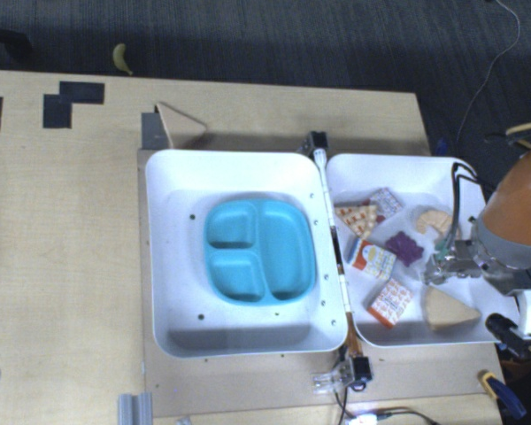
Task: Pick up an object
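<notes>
While the gripper (442, 268) hangs low over the right bin (398, 168), can't tell its state from this angle. Nearest candidates: beige wedge (447, 310) just below it, purple piece (404, 246) to its left, orange-white packet (374, 258) beyond. Blue tray (258, 251) sits in the left bin (173, 264), well apart. Best bet imo: pick one target, centre over it, drop straight, avoid the neighbours crowding in.

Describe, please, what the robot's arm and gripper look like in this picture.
The arm enters at the right edge as a rounded orange band above a grey wrist section. A thin dark cable loops from it along the wrist. The gripper is a small grey metallic assembly; its details are too blurred to tell.
</notes>
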`<state>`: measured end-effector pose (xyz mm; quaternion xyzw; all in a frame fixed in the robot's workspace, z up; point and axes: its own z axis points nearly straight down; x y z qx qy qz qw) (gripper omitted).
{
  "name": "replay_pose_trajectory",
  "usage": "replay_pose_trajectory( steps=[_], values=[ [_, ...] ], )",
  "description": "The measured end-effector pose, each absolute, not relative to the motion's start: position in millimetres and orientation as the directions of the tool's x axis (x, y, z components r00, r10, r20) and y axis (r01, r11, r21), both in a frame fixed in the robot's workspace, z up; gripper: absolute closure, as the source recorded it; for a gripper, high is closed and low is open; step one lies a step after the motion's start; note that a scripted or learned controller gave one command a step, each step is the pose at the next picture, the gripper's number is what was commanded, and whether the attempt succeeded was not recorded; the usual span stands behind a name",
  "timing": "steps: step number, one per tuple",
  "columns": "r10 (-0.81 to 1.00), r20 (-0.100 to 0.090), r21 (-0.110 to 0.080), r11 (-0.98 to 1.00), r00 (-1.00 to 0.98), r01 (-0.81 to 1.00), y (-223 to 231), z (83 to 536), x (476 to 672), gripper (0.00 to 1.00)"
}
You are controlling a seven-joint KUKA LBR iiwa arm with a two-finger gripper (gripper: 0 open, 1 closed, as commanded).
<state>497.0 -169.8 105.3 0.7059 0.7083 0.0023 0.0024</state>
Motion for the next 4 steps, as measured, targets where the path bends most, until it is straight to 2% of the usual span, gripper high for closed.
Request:
replay_pose_trajectory(
  steps=[1, 2, 3, 4],
  values=[
    [1.000, 0.000, 0.007, 0.003, -0.003, 1.000, -170, 105, 496.9, 0.00],
    [1.000, 0.000, 0.010, 0.005, -0.005, 1.000, -169, 116, 498.5, 1.00],
    [1.000, 0.000, 0.010, 0.005, -0.005, 1.000, -169, 116, 498.4, 0.00],
    [1.000, -0.005, 0.018, 0.001, -0.001, 1.000, -107, 90, 492.0, 0.00]
  ],
)
